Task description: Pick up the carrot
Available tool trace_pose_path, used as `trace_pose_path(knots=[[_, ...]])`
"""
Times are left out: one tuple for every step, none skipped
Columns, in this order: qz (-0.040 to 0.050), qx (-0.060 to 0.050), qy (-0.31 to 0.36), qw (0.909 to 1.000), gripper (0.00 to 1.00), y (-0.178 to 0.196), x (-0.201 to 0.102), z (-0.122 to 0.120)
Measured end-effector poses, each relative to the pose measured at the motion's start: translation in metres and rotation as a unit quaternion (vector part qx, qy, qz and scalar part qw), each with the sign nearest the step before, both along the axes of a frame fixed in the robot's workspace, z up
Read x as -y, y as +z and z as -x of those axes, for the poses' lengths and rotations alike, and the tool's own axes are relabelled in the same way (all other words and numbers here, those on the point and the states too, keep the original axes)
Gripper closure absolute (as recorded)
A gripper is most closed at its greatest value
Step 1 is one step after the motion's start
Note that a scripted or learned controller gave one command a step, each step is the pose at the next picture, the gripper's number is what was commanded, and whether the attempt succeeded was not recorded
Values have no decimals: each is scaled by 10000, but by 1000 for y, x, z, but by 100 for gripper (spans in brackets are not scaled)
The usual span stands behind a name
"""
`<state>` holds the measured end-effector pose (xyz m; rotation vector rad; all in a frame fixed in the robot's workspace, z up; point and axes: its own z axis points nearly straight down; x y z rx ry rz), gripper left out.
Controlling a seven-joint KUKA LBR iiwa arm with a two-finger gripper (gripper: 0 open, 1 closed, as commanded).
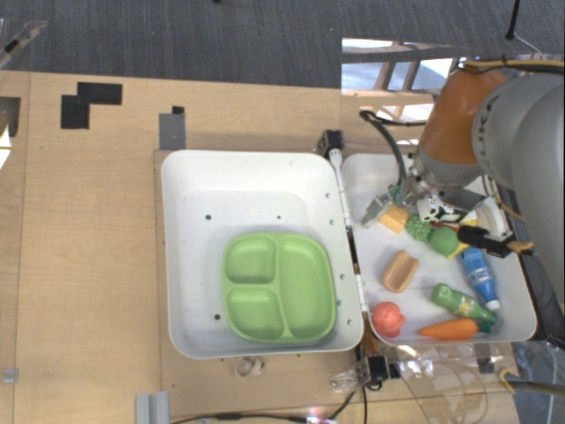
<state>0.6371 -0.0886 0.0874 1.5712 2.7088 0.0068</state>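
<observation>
The orange carrot lies along the front edge of the right bin, its tip pointing left, just below a green bottle. My gripper hangs low over the back left part of that bin, far from the carrot. It sits right above a yellow piece. The grey arm with its orange band comes in from the right and hides the bin's back right corner.
The right bin also holds a red ball-like fruit, a tan bread roll, a blue bottle, a green and yellow toy and a black-and-white item. The left bin holds a green divided plate.
</observation>
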Motion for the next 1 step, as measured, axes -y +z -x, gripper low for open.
trace_pose_path(knots=[[9,58,38,10000,100,14,-2,-4]])
